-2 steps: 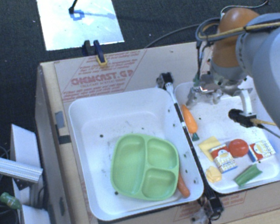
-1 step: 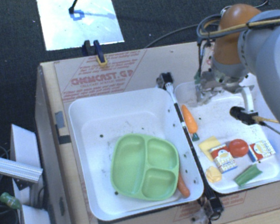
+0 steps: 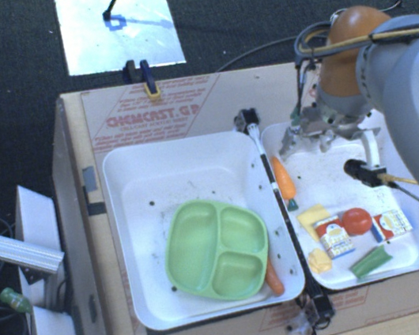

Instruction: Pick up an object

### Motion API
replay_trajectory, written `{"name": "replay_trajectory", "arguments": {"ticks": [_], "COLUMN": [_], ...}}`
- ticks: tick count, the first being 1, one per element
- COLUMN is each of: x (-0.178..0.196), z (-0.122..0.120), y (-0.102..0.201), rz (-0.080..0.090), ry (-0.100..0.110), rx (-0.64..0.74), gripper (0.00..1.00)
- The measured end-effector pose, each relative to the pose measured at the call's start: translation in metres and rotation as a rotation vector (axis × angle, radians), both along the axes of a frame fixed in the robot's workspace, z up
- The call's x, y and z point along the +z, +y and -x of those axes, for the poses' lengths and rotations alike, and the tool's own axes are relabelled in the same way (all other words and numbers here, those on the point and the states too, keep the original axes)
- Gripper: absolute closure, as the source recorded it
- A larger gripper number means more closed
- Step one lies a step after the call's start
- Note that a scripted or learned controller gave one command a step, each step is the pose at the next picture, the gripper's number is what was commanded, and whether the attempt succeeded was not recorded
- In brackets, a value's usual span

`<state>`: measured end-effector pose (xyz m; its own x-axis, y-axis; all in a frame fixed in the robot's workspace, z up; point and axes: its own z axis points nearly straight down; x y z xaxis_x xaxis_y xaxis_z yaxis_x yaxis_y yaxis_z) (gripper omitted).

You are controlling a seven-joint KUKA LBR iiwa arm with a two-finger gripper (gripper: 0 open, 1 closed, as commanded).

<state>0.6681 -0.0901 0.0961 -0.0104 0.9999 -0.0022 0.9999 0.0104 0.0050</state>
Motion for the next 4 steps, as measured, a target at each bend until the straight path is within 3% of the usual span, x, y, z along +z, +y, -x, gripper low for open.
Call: {"name": "replay_trajectory", "arguments": {"ticks": [1,2,3,4], "x": [0.011,0.084,0.082,-0.013], "z": [-0.001,0.054,0.055,0.019], "y": [0.000,-0.001,-0.001,0.002], "rz": [0.002,-0.001,-0.002,-0.001], "ry": [-0.003,0.000,0.003,0.007], "rx": [0.004,-0.009,-0.009,-0.007], "gripper": [1.00,1.00,0.00,0.00]}}
